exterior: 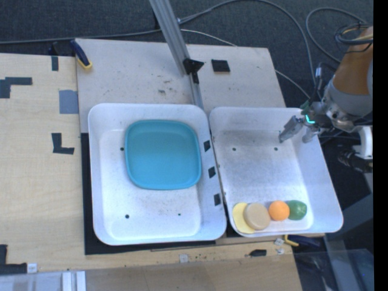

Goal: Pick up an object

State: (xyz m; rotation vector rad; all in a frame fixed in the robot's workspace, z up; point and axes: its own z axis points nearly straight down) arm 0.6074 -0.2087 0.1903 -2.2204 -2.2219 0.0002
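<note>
A row of small objects lies along the near edge of the right bin (315,162): a yellow flat piece (240,218), a tan round piece (257,216), an orange ball (279,211) and a green ball (297,209). My gripper (298,130) hangs over the bin's far right corner, well away from that row. Its two grey fingers are spread apart and point down to the left, with nothing between them.
The left bin (109,217) holds a teal square plate (162,154). A metal pole (173,32) rises at the back between the bins. Cables loop on the dark floor at the far right. A yellow-and-blue clamp (80,54) sits on the board's far left corner.
</note>
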